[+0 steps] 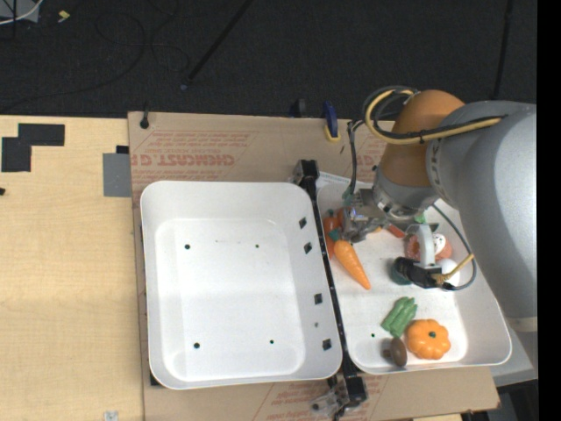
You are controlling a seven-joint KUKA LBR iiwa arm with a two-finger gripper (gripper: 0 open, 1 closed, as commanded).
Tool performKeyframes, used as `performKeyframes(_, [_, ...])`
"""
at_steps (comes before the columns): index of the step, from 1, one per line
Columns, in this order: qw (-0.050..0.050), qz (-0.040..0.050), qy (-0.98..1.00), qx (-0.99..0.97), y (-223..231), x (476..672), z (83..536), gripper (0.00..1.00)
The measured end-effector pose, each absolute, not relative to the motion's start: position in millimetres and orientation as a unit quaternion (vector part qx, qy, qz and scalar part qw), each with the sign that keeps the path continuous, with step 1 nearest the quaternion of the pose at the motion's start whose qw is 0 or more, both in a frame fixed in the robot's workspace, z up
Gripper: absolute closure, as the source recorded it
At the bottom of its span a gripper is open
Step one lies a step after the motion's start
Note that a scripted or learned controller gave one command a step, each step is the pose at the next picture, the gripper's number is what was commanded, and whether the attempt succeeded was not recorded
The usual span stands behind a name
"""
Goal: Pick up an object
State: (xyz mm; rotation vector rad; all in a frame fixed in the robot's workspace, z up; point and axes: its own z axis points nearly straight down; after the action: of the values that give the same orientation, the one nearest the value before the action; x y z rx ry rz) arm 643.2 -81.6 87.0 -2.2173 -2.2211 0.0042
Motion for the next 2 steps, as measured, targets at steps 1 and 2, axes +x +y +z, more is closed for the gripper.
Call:
performKeyframes(1, [0.001,0.0013,-0.708,-0.706,-81,643.3,88,1.00])
performKeyframes(2, [0.003,0.0023,-0.707,-0.708,-91,595.8,87,1.00])
